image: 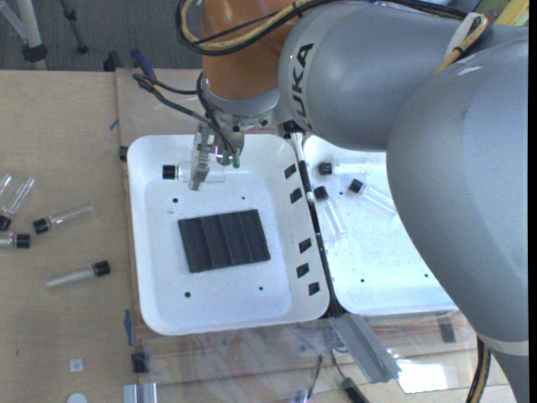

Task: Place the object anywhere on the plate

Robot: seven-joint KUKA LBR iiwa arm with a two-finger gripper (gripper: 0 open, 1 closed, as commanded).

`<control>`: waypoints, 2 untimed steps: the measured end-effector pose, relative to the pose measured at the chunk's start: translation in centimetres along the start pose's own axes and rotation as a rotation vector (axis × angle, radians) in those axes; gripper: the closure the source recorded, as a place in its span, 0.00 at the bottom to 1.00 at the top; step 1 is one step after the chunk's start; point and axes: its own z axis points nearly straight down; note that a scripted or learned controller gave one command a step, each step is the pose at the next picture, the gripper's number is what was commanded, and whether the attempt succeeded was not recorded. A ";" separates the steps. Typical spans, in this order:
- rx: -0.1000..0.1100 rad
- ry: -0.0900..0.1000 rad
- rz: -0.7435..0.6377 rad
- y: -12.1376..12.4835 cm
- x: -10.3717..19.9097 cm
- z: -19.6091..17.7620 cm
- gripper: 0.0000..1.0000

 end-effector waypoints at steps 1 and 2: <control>-0.001 -0.001 -0.262 -0.2 1.8 -3.3 1.00; -0.001 -0.001 -0.539 -0.3 2.1 -1.9 1.00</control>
